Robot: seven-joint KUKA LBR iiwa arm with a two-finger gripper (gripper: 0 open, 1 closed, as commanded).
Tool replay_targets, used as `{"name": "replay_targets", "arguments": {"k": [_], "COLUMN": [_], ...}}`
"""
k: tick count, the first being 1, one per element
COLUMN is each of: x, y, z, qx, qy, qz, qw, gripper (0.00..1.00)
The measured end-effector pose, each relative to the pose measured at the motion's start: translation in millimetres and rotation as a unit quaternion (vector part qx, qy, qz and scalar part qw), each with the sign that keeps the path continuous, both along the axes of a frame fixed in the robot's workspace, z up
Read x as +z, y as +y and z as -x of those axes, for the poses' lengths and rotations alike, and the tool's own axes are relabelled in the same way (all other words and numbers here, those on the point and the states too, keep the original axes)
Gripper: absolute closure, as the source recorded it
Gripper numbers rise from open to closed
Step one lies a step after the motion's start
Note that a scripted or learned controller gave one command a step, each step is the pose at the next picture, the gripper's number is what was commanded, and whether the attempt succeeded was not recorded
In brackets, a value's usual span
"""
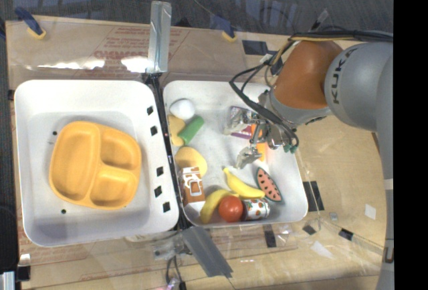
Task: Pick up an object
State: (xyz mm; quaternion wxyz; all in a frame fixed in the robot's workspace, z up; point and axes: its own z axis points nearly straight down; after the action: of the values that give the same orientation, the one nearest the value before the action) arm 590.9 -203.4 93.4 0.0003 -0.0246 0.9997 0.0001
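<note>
Two shallow white bins sit side by side on the bench. Left bin (27,148): one yellow divided tray (95,164), lying flat near the bin's middle. Right bin (214,91): a white egg-shaped item (182,108) at the upper left; a green block (192,129) just below it, beside a pale yellow piece (175,127) against the left wall; a tan rounded item (190,160) lower down; a small orange-and-white carton (193,186) beneath that; a yellow banana (242,186) near the middle bottom; a second yellowish fruit (212,204) touching a red tomato (231,208); a small can (256,209) just right of the tomato; a watermelon slice (267,185) near the right wall. Arm: grey with an orange band, reaching in from the right. Gripper (253,141): low over the right bin's upper-right area, above the banana and the watermelon slice; whether it is open or closed cannot be told, and no object is visibly held.
</note>
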Motion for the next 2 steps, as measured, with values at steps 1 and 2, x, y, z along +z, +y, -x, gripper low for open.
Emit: {"name": "replay_targets", "arguments": {"k": [1, 2], "x": [-1, 0], "y": [7, -5], "z": [9, 38], "qx": [-0.059, -0.037], "qy": [0.002, -0.001], "qz": [-0.0008, 0.0001], "qw": [0.9983, 0.9993], "gripper": [0.00, 0.00]}}
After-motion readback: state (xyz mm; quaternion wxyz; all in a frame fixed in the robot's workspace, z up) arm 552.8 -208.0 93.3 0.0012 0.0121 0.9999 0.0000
